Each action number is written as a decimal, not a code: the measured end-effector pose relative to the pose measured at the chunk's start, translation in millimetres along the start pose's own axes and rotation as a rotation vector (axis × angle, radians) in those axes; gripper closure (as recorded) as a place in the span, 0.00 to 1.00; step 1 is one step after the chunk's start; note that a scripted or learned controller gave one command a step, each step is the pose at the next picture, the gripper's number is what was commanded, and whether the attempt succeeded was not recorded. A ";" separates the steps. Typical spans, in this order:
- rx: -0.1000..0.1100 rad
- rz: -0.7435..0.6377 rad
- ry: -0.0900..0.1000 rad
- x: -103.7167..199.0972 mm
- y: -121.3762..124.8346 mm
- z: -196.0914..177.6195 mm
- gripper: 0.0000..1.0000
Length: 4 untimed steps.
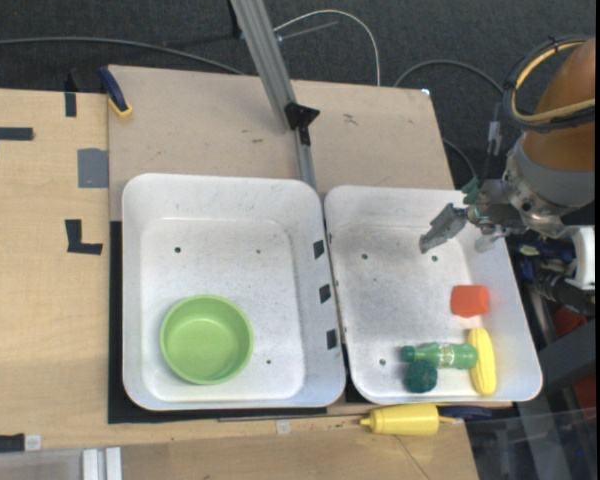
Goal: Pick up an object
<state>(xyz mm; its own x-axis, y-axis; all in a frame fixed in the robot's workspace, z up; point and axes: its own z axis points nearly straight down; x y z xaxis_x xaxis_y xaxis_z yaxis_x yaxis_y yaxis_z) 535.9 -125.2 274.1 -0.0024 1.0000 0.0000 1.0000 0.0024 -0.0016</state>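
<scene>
Camera view: gripper [448, 225], fingers' state unclear, hovers above the right bin [380, 268], apart from orange block [469, 301].

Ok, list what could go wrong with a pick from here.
The green bottle, yellow banana and dark green toy lie packed together, so the tool may nudge neighbours or grab two. They sit near the right bin's front wall, which could block the fingers. The orange block stands apart, likely safer.
</scene>
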 end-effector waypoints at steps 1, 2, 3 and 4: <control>0.000 0.000 0.000 -0.2 0.0 -0.1 0.00; 0.005 0.002 -0.001 -7.0 1.3 46.7 0.00; 0.006 0.002 0.001 -3.4 -9.1 97.1 0.00; 0.008 0.001 0.001 -0.1 -9.3 161.5 0.00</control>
<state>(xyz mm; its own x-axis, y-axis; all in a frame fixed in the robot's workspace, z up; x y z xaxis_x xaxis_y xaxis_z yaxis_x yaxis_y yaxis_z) 526.3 -125.2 112.6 -0.0016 1.0000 0.0010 1.0000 0.0016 -0.0091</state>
